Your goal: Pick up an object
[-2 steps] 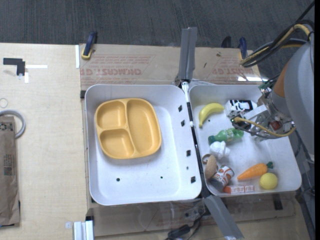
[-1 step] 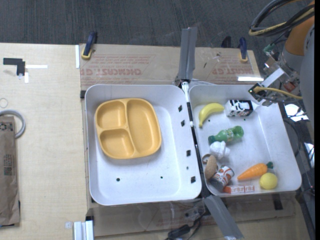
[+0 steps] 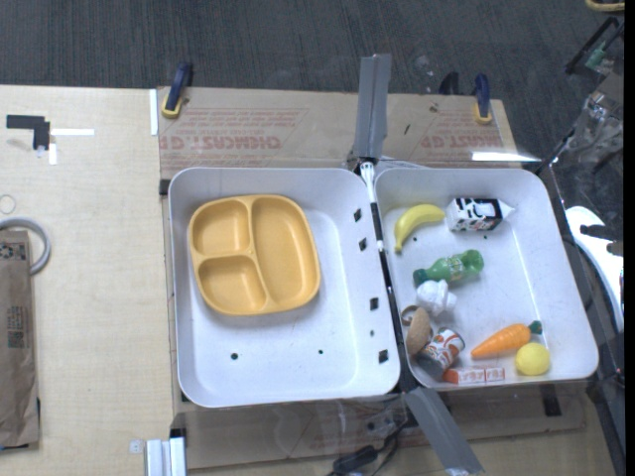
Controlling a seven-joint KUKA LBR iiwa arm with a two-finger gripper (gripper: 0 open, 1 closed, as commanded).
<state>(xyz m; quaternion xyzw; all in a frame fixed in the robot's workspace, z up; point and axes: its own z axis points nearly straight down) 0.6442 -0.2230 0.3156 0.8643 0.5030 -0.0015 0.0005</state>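
Observation:
The right bin (image 3: 556,266) holds several small objects. A yellow banana (image 3: 415,223) lies near its back left, with a black and white milk carton (image 3: 478,214) beside it. A green bottle (image 3: 449,267) lies in the middle, and a white crumpled item (image 3: 435,297) sits just below it. Along the front are a brown item (image 3: 418,331), a red and white can (image 3: 443,348), an orange carrot (image 3: 503,340), a yellow lemon (image 3: 533,359) and a flat red and white packet (image 3: 482,375).
The left bin (image 3: 198,365) holds a yellow three-compartment plate (image 3: 255,255). A raised divider (image 3: 377,266) separates the two bins. Cardboard (image 3: 268,127) lies behind them, held by blue clamps (image 3: 179,87). Dark equipment (image 3: 595,127) stands at the far right.

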